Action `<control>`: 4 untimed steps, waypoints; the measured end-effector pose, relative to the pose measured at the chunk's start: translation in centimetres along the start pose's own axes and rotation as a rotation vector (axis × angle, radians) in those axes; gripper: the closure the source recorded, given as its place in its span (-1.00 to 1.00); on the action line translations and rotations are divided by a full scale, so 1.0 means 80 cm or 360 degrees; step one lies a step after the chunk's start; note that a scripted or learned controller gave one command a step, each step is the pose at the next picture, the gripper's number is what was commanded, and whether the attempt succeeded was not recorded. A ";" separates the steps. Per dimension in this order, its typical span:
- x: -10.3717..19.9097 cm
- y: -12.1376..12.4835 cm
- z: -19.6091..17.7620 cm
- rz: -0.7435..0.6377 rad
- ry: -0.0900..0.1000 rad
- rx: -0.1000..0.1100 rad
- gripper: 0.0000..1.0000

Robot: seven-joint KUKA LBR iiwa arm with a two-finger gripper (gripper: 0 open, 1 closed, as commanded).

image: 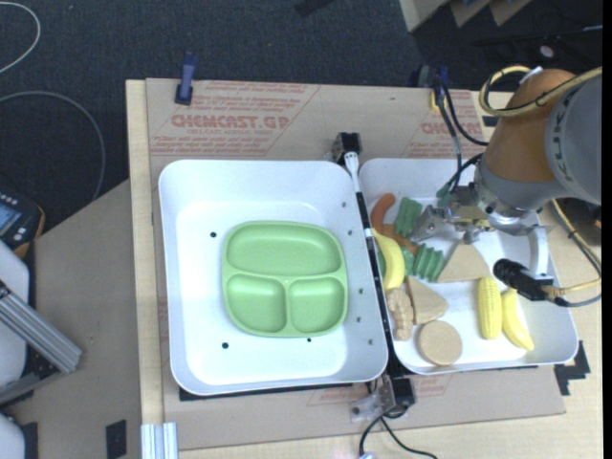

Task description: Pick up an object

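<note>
So, two white bins sit side by side on the worktop (287, 113). Left bin (191, 256) holds a green divided tray (284, 277) dead centre. Right bin (550, 338) is packed with toy food: green pieces (413, 218) and an orange carrot (382, 208) at 11 o'clock, a banana (390, 261) along 9, bread (424, 302) and a round cracker (440, 342) at 7, corn (489, 306) plus another banana (517, 319) at 5. The gripper (449, 220) hangs low over the green stuff; can't tell how its fingers stand. Cables run around the bin's right rim.

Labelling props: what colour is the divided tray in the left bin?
Light green: the divided tray, seen in the camera view.
</note>
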State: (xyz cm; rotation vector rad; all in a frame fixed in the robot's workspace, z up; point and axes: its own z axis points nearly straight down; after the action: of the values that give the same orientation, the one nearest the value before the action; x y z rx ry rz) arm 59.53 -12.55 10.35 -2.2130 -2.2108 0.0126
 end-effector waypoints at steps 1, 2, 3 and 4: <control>0.085 -0.057 -0.106 -0.0010 -0.0001 -0.0026 -1.00; 0.134 -0.152 -0.109 -0.0005 -0.0001 -0.0011 -1.00; 0.132 -0.147 -0.122 -0.0001 -0.0006 -0.0025 1.00; 0.215 -0.148 -0.270 -0.0016 -0.0002 -0.0045 1.00</control>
State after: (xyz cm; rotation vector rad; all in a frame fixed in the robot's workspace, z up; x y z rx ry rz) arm 48.06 4.57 32.22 -2.2163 -2.2367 -0.0179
